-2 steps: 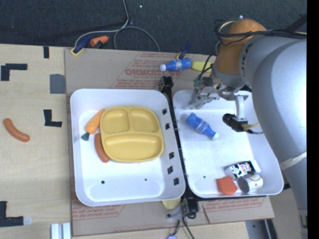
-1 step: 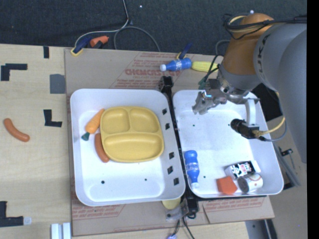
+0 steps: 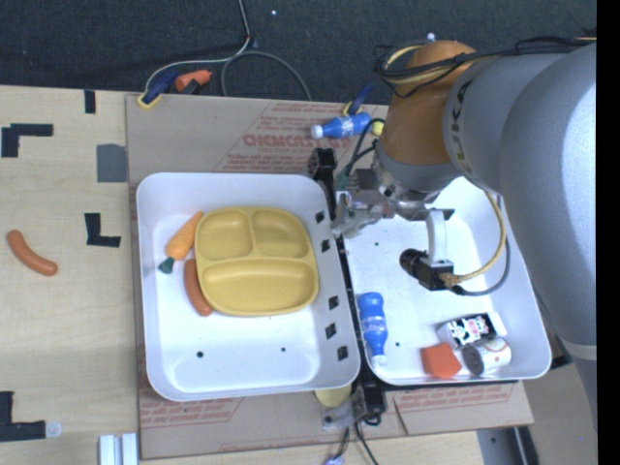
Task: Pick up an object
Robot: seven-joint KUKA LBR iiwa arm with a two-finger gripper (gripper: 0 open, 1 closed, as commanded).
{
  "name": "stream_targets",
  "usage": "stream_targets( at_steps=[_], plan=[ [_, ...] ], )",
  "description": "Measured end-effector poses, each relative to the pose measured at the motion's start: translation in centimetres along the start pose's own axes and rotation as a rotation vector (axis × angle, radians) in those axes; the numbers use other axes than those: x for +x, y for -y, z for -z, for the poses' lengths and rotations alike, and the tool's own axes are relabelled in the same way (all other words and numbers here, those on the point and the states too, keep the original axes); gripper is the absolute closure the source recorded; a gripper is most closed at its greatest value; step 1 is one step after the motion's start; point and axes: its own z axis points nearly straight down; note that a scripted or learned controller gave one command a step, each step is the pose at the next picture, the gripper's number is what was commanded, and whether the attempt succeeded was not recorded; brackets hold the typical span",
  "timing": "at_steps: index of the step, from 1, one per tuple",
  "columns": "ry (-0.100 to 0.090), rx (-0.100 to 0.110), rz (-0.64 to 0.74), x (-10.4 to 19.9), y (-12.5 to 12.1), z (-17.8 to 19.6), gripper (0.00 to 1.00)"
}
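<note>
The blue bottle (image 3: 372,325) lies in the right bin (image 3: 484,371), at its 7 o'clock edge. An orange block (image 3: 441,359) and a black-white can (image 3: 475,342) lie at 5 o'clock. The end effector (image 3: 354,211) sits above the divider; its state I cannot tell. The left bin (image 3: 160,289) holds a yellow divided plate (image 3: 257,260), a carrot (image 3: 180,240) and a sausage (image 3: 197,289).

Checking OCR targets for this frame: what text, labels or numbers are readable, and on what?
Red repeated print on the brown cardboard sheet under the two bins: too blurred to read.
Black-and-white label on the small white can in the right bin: markings, not legible.
Blue plastic bottle: no readable label.
Black angular marks on the wooden bench: shapes, not text.
</note>
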Motion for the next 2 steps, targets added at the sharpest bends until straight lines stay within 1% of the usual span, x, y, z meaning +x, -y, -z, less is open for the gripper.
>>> stream_targets(
  at_steps=[1, 2],
  plan=[
    [0.006, 0.002, -0.013, -6.29, 6.46, 0.01, 1.00],
    [0.003, 0.000, -0.007, -5.85, 6.26, 0.00, 0.00]
  ],
)
